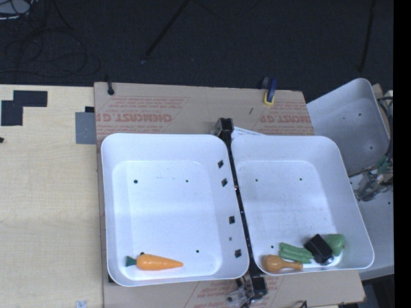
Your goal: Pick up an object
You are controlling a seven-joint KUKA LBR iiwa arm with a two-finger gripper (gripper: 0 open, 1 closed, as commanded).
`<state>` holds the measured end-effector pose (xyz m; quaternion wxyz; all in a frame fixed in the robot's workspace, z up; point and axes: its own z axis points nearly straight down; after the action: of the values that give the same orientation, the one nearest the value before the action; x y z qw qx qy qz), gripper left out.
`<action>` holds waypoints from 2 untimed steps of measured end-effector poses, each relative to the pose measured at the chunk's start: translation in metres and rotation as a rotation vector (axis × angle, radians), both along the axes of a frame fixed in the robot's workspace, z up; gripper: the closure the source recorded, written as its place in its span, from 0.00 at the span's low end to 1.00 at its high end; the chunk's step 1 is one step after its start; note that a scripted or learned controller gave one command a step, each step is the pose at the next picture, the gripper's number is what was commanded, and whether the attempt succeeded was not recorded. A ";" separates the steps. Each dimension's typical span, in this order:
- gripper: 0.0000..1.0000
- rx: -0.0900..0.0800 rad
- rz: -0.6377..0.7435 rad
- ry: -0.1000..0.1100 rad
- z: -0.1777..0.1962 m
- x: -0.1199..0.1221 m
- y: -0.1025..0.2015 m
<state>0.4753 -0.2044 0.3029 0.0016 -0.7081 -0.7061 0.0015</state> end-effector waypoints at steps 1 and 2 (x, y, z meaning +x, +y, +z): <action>1.00 0.002 0.004 0.000 -0.009 0.000 0.020; 1.00 0.002 0.006 -0.002 0.000 0.001 0.055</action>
<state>0.4761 -0.1495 0.3031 0.0014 -0.7060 -0.7082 0.0002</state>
